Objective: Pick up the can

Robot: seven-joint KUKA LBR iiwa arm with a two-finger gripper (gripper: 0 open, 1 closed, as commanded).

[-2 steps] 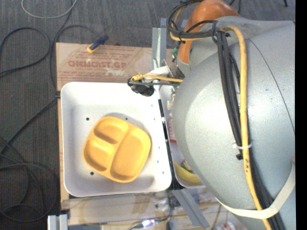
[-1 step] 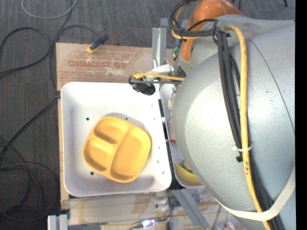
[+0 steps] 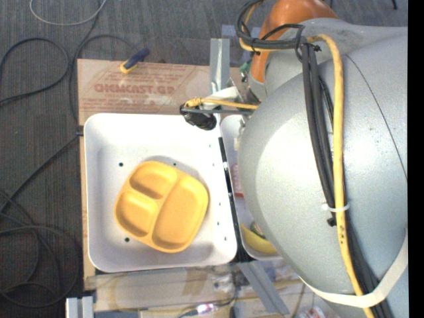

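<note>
Carpeted floor, cables (image 3: 26, 197); worktop with two bins. Can not made out; right bin (image 3: 228, 134) masked by arm (image 3: 331, 177). Tool state undeterminable.

Loomed across the right half of the camera view as a broad grey arm (image 3: 331, 171) — rounded, speckled, close under the lens. Bore the orange band (image 3: 291, 15) at the top, above the wrist, partly wrapped by black cable loops. Carried a bundle of black cables and one yellow cable (image 3: 339, 144) down the grey casing, cinched by a white tie low on the curve. Reached in from the right and hung over the right side of the bench (the bulk of the casing covered whatever lay beneath). Hid the gripper under the casing — finger state impossible to tell.
</note>
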